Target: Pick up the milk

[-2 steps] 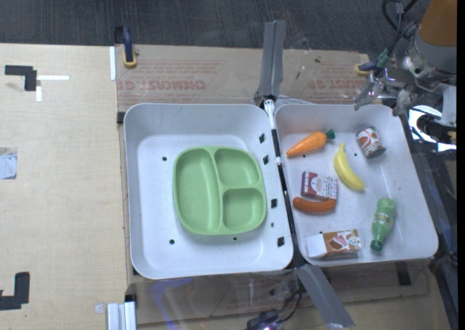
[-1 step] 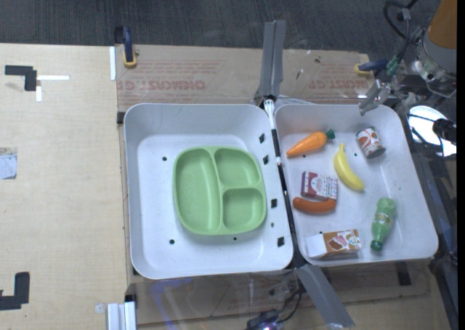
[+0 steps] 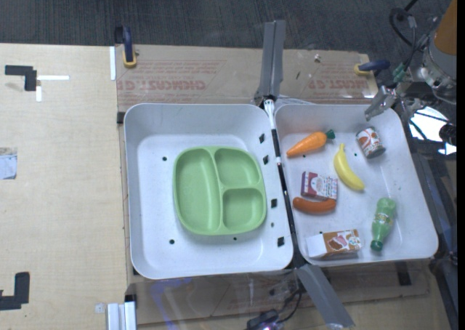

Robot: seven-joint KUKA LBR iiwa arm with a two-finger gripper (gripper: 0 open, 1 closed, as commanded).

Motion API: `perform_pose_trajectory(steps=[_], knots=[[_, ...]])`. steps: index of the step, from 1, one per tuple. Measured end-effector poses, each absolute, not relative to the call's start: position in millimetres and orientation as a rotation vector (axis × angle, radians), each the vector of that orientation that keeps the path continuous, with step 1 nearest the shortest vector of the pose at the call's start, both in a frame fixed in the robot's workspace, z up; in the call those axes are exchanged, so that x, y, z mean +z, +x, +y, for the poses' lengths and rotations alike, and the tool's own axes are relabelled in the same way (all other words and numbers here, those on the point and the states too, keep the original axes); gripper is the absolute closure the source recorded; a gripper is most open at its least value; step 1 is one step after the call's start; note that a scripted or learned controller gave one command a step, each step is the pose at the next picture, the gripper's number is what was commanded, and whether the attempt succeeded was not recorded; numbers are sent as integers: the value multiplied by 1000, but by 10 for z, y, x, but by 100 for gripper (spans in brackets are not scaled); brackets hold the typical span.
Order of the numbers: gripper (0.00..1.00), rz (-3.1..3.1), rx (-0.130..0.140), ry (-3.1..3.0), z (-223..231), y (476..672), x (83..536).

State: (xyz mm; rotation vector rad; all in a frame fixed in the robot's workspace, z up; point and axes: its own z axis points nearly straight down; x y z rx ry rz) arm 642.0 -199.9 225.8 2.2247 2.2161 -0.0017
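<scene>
The milk [image 3: 334,243] is a small white carton with an orange-brown label. It lies on its side near the front edge of the right bin [image 3: 421,198]. My gripper [image 3: 381,103] hangs over that bin's back right corner, just above a small can [image 3: 370,142] and far from the milk. Nothing shows in its grasp.
The right bin also holds a carrot [image 3: 308,143], a banana [image 3: 347,168], a red and white box [image 3: 320,185], a sausage [image 3: 314,205] and a green bottle [image 3: 383,221] next to the milk. A green divided plate [image 3: 218,190] sits in the left bin [image 3: 145,176].
</scene>
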Motion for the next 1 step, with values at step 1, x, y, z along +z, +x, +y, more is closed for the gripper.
perform_pose_trajectory(steps=[1], knots=[[0,2148,-1,2291,-2027,6351,2067]])
